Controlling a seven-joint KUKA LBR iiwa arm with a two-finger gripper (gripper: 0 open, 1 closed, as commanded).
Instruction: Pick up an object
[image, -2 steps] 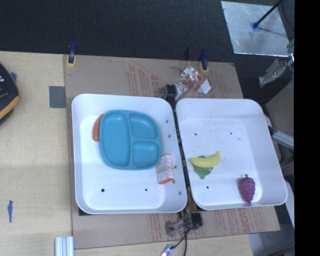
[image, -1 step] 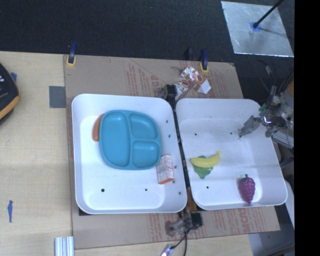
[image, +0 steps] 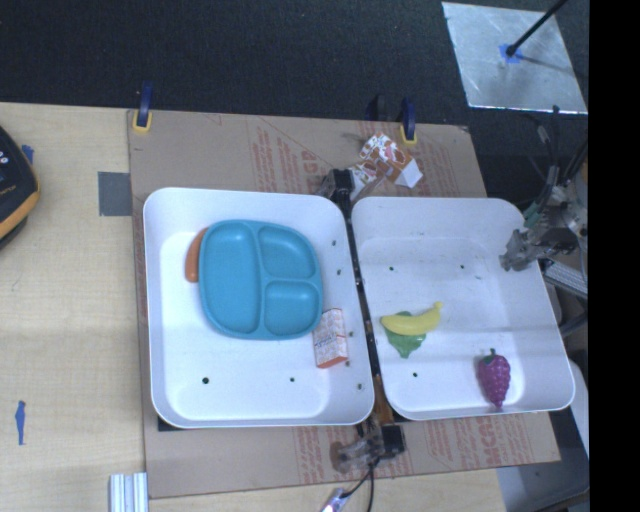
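the claw (image: 520, 250) sits at the right bin's (image: 460, 225) far right rim; whether it is open or closed, i cannot tell. in that bin lie a banana (image: 413, 320) on a green leaf (image: 404, 343) and purple grapes (image: 493, 377). the left bin (image: 250, 395) holds a blue divided plate (image: 260, 278).

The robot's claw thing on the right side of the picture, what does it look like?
Just a small part of it pokes in at the right edge, over the right white bin. The grey metal gripper looks knobbly and dull, like a cluster of little blocks. Behind it are pale, whitish parts with a small green spot and thin dark cables. It is too blurry to make out any markings.
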